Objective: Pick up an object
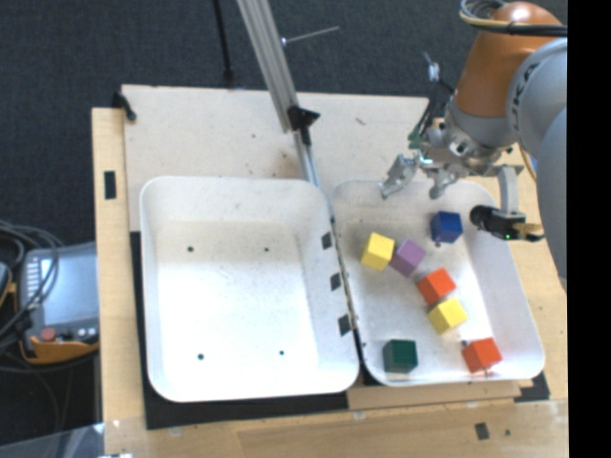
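Seven blocks, two bins

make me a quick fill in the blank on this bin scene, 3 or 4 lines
1. All the blocks lie in the ____ bin.
2. The block nearest the gripper is ____.
3. The purple block touches a ____ block.
4. The green block sits by that bin's ____ edge.

Missing words: right; blue; yellow; near
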Controlling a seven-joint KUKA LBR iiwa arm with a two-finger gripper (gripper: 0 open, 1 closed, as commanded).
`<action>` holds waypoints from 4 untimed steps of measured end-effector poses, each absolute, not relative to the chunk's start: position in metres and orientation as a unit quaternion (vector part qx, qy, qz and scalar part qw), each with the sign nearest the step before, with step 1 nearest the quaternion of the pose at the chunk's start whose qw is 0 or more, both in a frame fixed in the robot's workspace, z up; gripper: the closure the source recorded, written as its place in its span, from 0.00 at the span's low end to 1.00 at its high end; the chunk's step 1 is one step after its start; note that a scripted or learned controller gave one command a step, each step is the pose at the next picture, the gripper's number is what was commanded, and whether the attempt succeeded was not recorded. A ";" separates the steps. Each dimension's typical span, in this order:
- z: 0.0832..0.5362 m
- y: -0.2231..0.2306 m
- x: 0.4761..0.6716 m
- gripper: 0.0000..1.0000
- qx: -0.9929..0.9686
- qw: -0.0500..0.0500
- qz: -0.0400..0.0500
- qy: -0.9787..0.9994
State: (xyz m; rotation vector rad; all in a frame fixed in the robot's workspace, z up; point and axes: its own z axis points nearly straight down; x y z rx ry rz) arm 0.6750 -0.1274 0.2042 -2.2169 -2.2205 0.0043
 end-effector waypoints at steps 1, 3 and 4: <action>0.208 -0.128 0.676 0.00 -0.706 -0.001 0.001 -0.708; 0.095 -0.130 0.672 0.00 -0.707 0.000 0.002 -0.707; 0.110 -0.131 0.674 1.00 -0.707 -0.003 0.000 -0.707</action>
